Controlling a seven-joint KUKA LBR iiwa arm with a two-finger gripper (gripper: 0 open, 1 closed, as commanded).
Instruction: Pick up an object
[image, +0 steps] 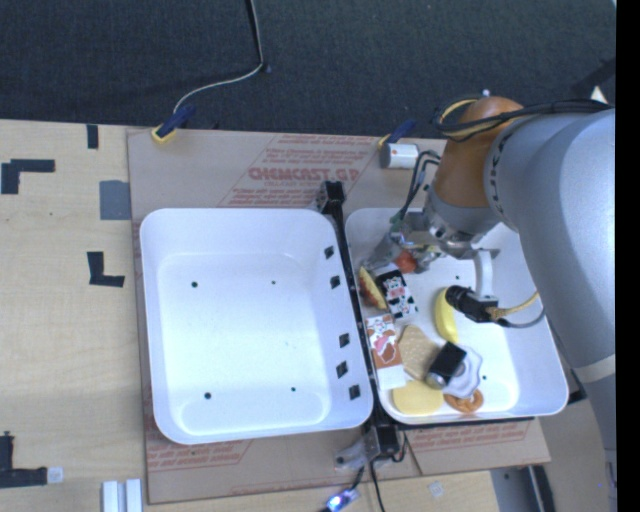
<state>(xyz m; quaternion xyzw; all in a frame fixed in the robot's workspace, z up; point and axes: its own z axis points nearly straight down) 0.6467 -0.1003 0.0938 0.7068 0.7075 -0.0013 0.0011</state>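
The wooden bench (60, 330) is seen far to the left of the jaws, and a brown cardboard sheet (290, 175) is laid on it under both bins. The left bin (240, 330) is placed well to the left of the gripper (402, 258), beyond the divide shared by the bins. The gripper is found low over the upper left corner of the right bin (520, 365), just beside that divide. How far the jaws are parted cannot be told, nor whether anything is held.

The objects to be picked are all gathered in the right bin, below the jaws in the view. Just below the jaws and slightly to their left, a yellow and red item (371, 289) is seen against the bin wall. It is touched by a black, white and red card (398, 294) lying directly under the jaws. Further below, a red and white packet (382, 337) is laid, with a tan cracker (413, 349) beside it. A pale yellow disc (418, 401) is set nearest the lower rim. Below and to the right of the jaws a yellow banana (445, 316) is seen. Lower still, a black block (446, 365) is rested on a white scrap (468, 372). An orange ring (465, 403) is found well apart from the jaws.
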